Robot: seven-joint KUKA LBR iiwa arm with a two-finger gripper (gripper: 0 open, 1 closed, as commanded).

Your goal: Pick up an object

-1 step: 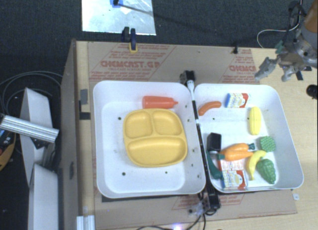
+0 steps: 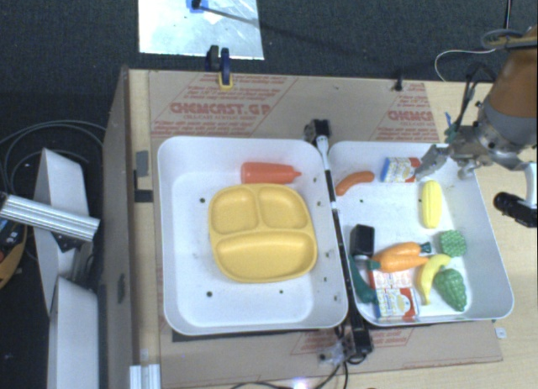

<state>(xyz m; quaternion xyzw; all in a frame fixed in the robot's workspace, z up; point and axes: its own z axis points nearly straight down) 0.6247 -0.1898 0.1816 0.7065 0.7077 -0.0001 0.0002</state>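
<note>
My gripper [image 2: 448, 163] hangs over the far right part of the right bin [image 2: 487, 236], open, with nothing between its fingers. Just left of it lies a small blue and white carton [image 2: 398, 168]. A yellow corn cob [image 2: 430, 203] lies just in front of the gripper. An orange sausage [image 2: 354, 181] rests near the bin's far left corner. Toward the front sit a black block [image 2: 362, 239], a carrot [image 2: 402, 255], a banana [image 2: 431, 275], two green fruits [image 2: 452, 288] and a juice carton [image 2: 393, 293].
The left bin [image 2: 189, 228] holds a yellow divided plate [image 2: 261, 232] and an orange-red bottle [image 2: 269, 172] behind it. A black divider clip [image 2: 320, 133] sits between the bins at the back. Cables loop near the arm [image 2: 514, 97] at upper right.
</note>
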